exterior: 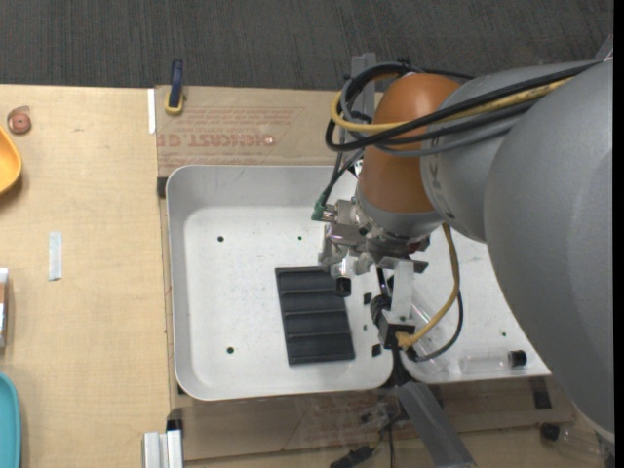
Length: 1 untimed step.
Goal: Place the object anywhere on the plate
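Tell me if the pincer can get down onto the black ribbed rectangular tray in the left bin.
Probably yes. The pincer hangs by the black ribbed rectangular tray, at its right edge, and nothing lies on it.

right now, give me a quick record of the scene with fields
arm: grey, orange band, reaching in from the right
claw: low at the seam of the two bins, beside the black tray's right edge
left bin: white, holds a black ridged tray
right bin: mostly hidden by the arm; a small clear tube with a dark cap lies near its front
bench: pale wood
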Tool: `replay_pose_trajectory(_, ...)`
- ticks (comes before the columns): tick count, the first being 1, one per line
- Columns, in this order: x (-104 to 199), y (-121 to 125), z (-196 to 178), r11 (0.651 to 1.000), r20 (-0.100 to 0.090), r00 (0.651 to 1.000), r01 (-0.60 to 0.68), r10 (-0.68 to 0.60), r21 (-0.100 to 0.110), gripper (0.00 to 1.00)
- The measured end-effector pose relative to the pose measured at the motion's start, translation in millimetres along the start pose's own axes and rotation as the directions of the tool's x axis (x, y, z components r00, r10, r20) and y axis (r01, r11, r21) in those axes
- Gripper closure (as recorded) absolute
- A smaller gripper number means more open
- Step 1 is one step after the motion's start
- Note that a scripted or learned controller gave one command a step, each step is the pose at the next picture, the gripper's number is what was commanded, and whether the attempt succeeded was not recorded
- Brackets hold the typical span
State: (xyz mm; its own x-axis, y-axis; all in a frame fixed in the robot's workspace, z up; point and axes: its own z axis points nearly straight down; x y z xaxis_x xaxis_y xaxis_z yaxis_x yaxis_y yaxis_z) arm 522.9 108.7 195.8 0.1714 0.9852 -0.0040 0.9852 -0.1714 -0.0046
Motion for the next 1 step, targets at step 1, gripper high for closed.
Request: replay_pose_trajectory(1, 55.0, -34.9, -15.3, 0.988, 0.001, 0.988, -0.154, 0.154, 0.000, 1.00)
